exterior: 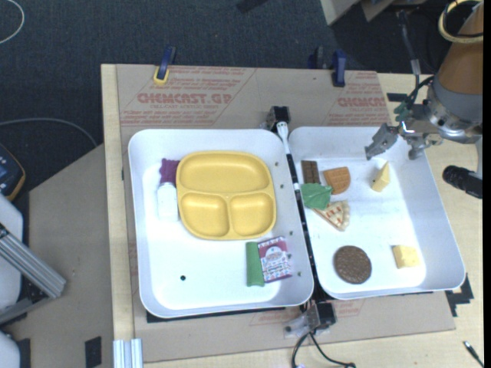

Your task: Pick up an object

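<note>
Grey fingers (379,142) of my end effector (395,146) look spread apart with nothing between them, hovering over the right bin (437,221) just above a yellow cheese wedge (380,178), apart from it, near the bin's far edge

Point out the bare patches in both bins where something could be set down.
Left bin: front-left floor below the yellow tray, left of the green packet. Right bin: middle strip between pizza slice and cheese cube. Crowded along the divider.
</note>
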Controlling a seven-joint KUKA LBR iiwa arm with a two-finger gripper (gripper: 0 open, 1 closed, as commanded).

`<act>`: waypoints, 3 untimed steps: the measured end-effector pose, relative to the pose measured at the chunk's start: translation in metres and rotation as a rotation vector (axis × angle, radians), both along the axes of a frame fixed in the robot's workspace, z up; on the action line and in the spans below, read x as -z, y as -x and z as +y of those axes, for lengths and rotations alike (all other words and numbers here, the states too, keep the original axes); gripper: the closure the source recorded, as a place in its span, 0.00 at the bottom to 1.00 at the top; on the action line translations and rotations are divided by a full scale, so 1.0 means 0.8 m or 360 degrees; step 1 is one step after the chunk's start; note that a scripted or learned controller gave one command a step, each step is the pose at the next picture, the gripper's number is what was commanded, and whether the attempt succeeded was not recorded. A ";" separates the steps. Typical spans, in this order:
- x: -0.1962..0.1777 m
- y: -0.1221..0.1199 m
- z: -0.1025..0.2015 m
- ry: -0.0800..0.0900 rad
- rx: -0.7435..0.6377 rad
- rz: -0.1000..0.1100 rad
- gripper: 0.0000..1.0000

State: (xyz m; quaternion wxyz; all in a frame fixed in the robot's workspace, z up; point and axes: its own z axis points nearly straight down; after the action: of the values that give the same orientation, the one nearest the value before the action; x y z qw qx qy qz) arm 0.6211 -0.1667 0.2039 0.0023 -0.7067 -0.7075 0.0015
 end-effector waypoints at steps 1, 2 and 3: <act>0.077 0.006 0.008 -0.0002 0.0001 0.0003 0.00; 0.115 0.000 0.004 0.0014 0.0004 -0.0035 0.00; 0.100 -0.003 0.002 0.0022 0.0002 -0.0050 1.00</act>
State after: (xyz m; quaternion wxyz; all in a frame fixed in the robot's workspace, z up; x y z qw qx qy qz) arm 0.6233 -0.1648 0.1237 -0.0136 -0.7070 -0.7070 -0.0046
